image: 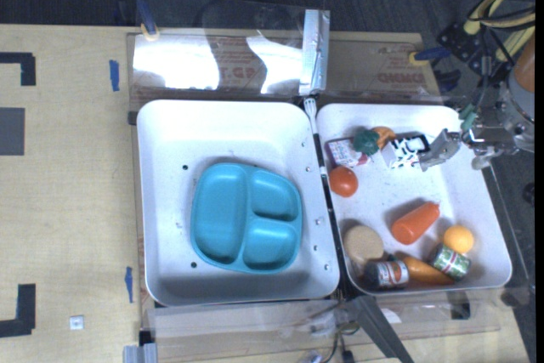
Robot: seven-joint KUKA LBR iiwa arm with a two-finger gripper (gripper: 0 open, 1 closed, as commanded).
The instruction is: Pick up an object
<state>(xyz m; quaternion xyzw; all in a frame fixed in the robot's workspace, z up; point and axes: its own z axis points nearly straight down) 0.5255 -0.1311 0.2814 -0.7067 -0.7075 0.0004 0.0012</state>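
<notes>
My tool (444,145) hangs at the right of the frame above the upper part of the right bin (497,225), and I cannot tell how it is set. That bin holds a black-and-white carton (408,150) just left of my tool, a green-and-orange toy (372,138), a red tomato (343,181), an orange carrot (416,220), a tan round piece (364,243), a small orange (459,239) and two cans (386,274) near the lower edge. The left bin (161,183), at centre frame on the bench (59,183), carries a blue divided plate (246,217).
</notes>
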